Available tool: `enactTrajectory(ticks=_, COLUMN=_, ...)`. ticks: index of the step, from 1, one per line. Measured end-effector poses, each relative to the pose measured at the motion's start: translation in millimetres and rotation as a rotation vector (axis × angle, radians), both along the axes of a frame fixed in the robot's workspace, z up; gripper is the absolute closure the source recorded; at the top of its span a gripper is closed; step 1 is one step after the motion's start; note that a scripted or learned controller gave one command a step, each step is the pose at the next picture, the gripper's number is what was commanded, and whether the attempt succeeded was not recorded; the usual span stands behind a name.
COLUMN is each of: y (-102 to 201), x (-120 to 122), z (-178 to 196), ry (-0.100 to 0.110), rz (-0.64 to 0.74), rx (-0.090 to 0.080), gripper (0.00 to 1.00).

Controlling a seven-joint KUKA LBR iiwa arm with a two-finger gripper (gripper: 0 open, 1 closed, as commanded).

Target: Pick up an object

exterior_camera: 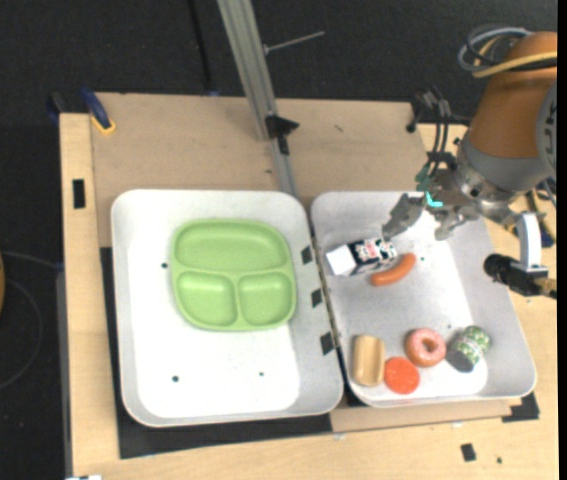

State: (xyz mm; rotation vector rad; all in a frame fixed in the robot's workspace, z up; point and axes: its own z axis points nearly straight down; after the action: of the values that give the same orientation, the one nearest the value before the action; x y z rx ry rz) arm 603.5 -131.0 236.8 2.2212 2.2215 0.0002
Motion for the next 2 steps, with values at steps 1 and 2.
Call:
enactTrajectory(ticks=1, y=0, x=0, z=0, ry=-0.001, rz=0.000, rx=0.000, gripper=0.00)
enactTrajectory(ticks=2, y=1, x=-2, z=-62, ry=0.003, rz=0.000, rx=-0.001, gripper=0.00)
